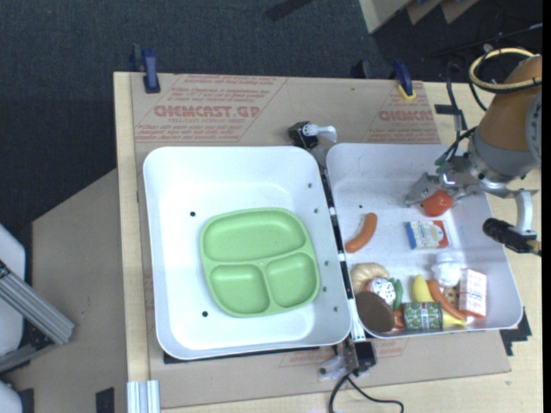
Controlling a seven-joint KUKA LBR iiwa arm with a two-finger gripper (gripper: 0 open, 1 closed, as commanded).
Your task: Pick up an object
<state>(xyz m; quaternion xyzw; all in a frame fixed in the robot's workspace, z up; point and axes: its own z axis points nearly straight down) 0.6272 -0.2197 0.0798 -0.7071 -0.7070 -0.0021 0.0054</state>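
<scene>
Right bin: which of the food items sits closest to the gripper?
The red tomato-like piece, right at the gripper in the right bin; the sausage and the other items lie nearer the camera.

A small round red-orange object [437, 202] sat in the right bin's upper part, toward one o'clock from that bin's middle. It lay just at the metal gripper tips (whether they actually pinched it could not be told), well apart from the cluster at six o'clock.
</scene>
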